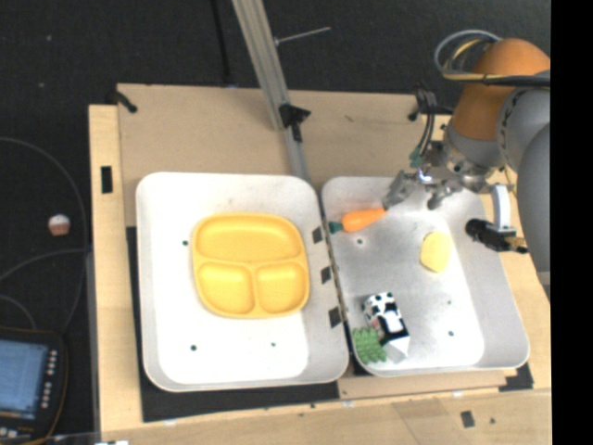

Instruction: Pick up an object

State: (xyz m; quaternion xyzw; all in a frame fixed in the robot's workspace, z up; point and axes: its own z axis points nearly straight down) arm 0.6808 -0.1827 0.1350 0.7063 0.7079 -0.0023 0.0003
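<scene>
The end effector (pixel 419 191) hangs over the upper part of the right bin (pixel 482 341), its fingers spread wide and holding nothing. An orange carrot (pixel 361 219) lies just left of it (near the bin's left wall), apart from the fingers. A yellow lemon-like piece (pixel 435 251) sits below the end effector, and a black-and-white toy (pixel 387 318) with a green piece (pixel 370 345) lies farther down. The left bin (pixel 167 341) holds a yellow divided plate (pixel 250 264).
</scene>
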